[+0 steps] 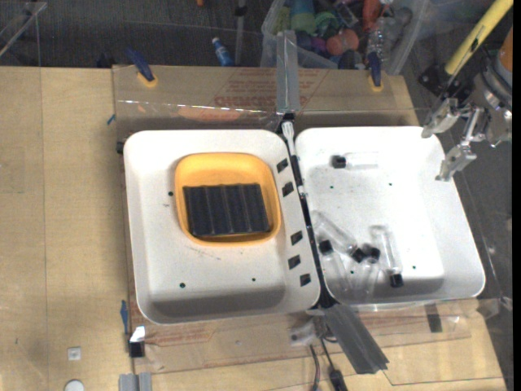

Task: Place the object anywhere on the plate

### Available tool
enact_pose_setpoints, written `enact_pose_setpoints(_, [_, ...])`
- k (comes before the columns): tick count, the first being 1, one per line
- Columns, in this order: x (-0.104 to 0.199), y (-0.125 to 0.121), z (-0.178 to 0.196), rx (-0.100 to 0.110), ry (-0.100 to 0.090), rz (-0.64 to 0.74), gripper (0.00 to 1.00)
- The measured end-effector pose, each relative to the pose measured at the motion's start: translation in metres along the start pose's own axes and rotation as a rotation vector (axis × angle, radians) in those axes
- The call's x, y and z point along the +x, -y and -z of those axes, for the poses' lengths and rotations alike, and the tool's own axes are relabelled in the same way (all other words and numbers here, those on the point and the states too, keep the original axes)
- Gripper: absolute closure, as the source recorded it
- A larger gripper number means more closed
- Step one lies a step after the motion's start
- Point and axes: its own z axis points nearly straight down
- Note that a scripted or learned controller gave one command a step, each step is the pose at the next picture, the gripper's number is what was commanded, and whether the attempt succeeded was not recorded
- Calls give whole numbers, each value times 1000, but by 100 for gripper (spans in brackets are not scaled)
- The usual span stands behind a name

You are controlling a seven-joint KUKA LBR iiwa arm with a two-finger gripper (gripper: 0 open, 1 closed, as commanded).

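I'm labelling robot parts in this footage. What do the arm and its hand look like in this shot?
At the upper right edge, the hand is a light metallic grey assembly with thin pale fingers on small silvery brackets. Above it sits a darker, rounded wrist section. A yellow strip runs diagonally behind it.

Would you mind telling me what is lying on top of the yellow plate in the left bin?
A dark ribbed rectangular object lies flat on the yellow plate, covering most of its middle. The plate surface beneath it is hidden; just the rim shows around it.

Clear tub of colourful toys [346, 10] beyond the bins; blue clamps [142, 68] on cardboard [203, 92].
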Motion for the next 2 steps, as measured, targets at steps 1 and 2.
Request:
enact_pose_setpoints(1, [3,0,-13,-1,-1,337,0])
enact_pose_setpoints(2, [-11,-1,-18,0,4,627,0])
